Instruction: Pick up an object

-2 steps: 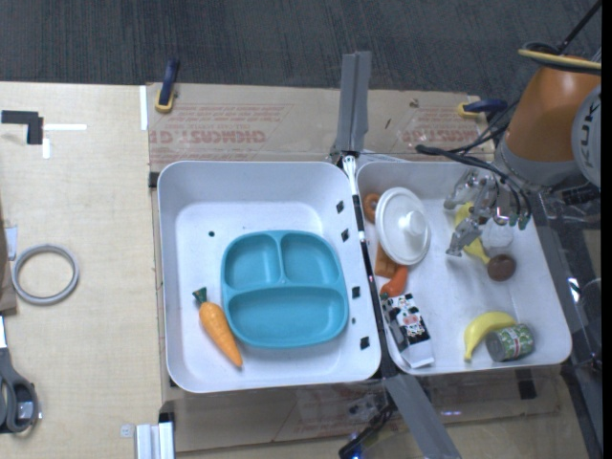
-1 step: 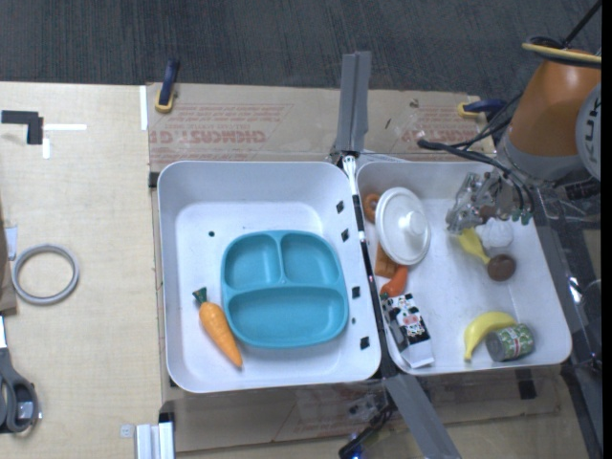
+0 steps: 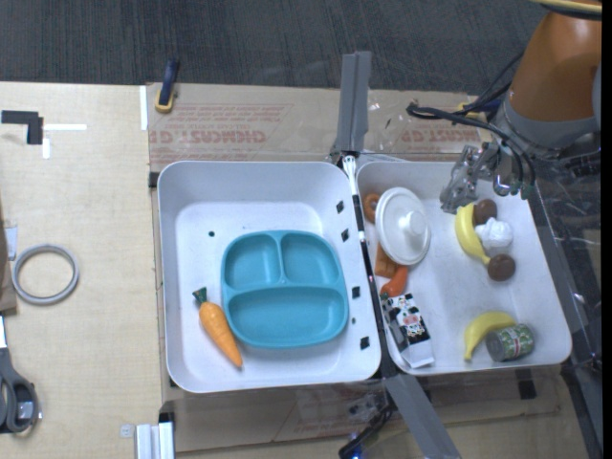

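Observation:
My gripper (image 3: 463, 187) hangs over the far part of the right bin (image 3: 545, 285), just above and left of a yellow banana (image 3: 467, 235). Nothing shows between its fingers. Beside that banana lie a brown ball (image 3: 485, 209), a white lump (image 3: 494, 234) and another brown ball (image 3: 501, 268). A white lid with a knob (image 3: 403, 225) sits at the bin's left, with orange pieces (image 3: 390, 273) under it. A small black-and-white carton (image 3: 408, 327) lies near the front left. A second banana (image 3: 485, 330) and a green can (image 3: 510, 342) rest at the front right.
The left bin (image 3: 182, 256) holds a teal divided plate (image 3: 284, 288) and an orange carrot (image 3: 219, 328). A grey divider bar (image 3: 353, 103) runs between the bins at the back. A roll of tape (image 3: 40, 273) and scissors (image 3: 17, 402) lie on the bench at left.

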`<state>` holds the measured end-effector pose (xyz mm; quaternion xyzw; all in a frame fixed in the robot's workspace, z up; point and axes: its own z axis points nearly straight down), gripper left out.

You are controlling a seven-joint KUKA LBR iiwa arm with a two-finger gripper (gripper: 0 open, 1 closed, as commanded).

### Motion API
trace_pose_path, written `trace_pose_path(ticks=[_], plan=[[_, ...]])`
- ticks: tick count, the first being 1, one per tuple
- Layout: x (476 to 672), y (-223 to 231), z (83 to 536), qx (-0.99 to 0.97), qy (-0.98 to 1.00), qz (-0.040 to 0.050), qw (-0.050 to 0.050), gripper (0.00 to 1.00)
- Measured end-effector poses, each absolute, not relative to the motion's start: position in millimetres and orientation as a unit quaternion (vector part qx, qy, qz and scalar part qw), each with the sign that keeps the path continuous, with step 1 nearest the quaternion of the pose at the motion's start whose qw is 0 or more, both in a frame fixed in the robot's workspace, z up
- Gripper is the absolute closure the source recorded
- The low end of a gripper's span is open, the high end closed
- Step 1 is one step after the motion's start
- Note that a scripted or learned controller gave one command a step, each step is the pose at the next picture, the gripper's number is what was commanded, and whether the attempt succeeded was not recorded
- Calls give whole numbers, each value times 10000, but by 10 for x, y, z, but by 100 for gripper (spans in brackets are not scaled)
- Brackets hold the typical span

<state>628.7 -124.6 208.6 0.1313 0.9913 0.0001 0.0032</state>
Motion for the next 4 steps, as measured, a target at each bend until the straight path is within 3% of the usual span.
trace_pose_path(ticks=[1, 2, 3, 4], plan=[[5909, -1094, 923, -110, 9999, 1, 14, 100], [5901, -1100, 919, -105, 9999, -1, 1, 0], [4801, -1226, 1084, 904, 9959, 1, 3, 0], [5189, -2049, 1730, 177, 9998, -4, 20, 0]])
